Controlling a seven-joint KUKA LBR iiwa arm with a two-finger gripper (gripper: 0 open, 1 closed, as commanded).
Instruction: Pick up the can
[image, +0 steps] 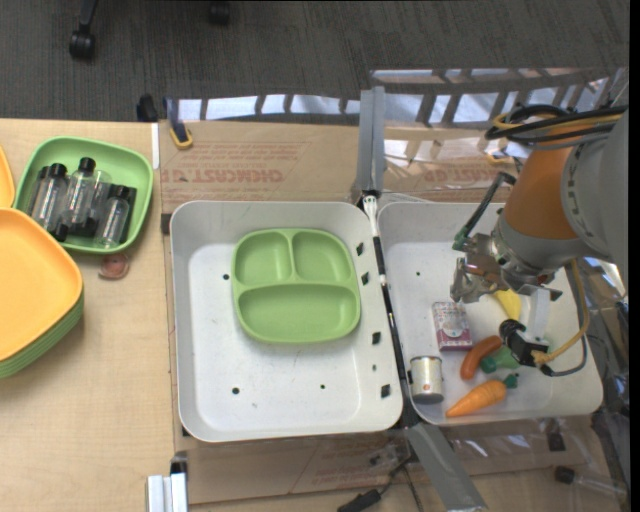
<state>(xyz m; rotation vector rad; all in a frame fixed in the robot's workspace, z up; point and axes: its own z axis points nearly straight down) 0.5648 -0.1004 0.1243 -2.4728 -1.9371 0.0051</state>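
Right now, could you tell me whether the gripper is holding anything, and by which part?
Nothing is held. The gripper hangs above the pink packet in the right bin; the can lies untouched nearby.

Red lettering printed on cardboard (260, 160) behind left bin (190, 300), seen upside down and mirrored; reads roughly as "CHEMCYZT", exact spelling not certain. Smaller red line beneath it too fine to read. Second red print on cardboard behind right bin (400, 250), partly covered, only "GR" legible. Pink packet (452, 326) in right bin carries a label, print too small to read. Can (426, 377): no legible marking. Vials (80, 200) in green tray (140, 170): labels not readable.
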